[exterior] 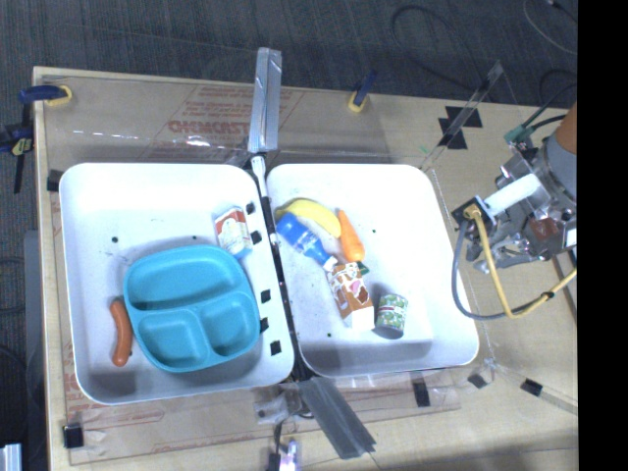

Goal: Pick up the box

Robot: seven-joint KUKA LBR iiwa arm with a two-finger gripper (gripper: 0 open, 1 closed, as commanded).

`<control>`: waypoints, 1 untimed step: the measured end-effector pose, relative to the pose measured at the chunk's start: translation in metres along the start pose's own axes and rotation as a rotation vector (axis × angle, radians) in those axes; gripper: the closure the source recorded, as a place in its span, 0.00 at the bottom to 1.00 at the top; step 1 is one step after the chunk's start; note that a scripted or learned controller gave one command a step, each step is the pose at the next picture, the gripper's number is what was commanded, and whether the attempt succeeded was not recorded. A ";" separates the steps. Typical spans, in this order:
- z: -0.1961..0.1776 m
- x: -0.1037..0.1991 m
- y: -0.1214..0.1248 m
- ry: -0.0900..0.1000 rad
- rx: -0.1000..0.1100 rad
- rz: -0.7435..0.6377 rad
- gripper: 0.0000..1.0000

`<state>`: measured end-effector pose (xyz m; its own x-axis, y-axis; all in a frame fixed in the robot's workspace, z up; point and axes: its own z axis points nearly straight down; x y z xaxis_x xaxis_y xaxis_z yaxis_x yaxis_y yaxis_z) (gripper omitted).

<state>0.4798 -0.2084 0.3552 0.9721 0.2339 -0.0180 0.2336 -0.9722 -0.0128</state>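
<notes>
A small red-and-white box (231,230) lies in the left bin (88,204), near the divider and just above the blue tray. A second, brownish printed box (350,292) lies in the right bin (422,214), below the carrot and beside the green can. My gripper (502,243) hangs to the right of the right bin, outside its rim and over the bench, well away from both boxes. Yellow and grey cables loop under it.
In the left bin sit a blue compartment tray (191,307) and a sausage (121,332). The right bin holds a banana (304,209), a blue bottle (304,240), a carrot (350,235) and a green can (391,315), all packed close to the brownish box.
</notes>
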 end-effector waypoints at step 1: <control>0.072 -0.002 0.002 0.012 -0.010 -0.007 1.00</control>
<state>0.4765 -0.2102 0.2836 0.9707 0.2404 -0.0054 0.2404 -0.9707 -0.0034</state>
